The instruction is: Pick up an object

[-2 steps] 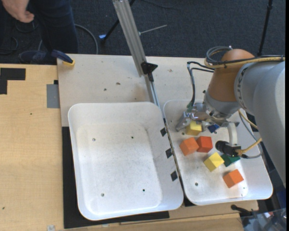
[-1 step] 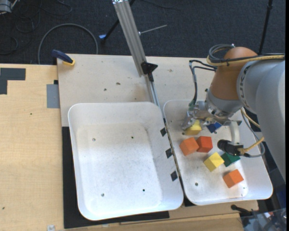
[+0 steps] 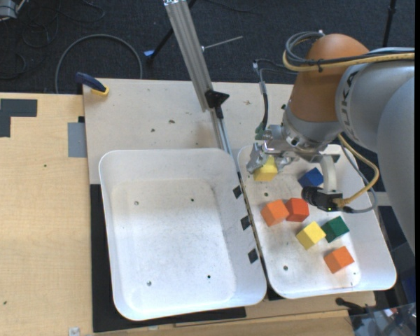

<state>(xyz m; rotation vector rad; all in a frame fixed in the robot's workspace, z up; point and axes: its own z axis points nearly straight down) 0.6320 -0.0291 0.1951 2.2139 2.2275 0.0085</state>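
My gripper point(image 3: 267, 165) hangs over the far left corner of the right bin point(image 3: 375, 283). A small yellow block point(image 3: 266, 173) sits between its metal fingers point(image 3: 255, 161), which press on either side of it. Loose in the same bin lie a blue block point(image 3: 311, 178), an orange block point(image 3: 274, 213) touching a red block point(image 3: 297, 209), a second yellow block point(image 3: 310, 234), a green block point(image 3: 334, 227) and another orange block point(image 3: 339, 258). The orange-banded wrist hides the bin's far edge.
The left bin point(image 3: 168, 243) sits beside the right one, their rims meeting just left of the gripper. A slanted aluminium bar point(image 3: 194, 51) runs down to the bins' shared far corner. Cables loop around the wrist point(image 3: 350, 187).
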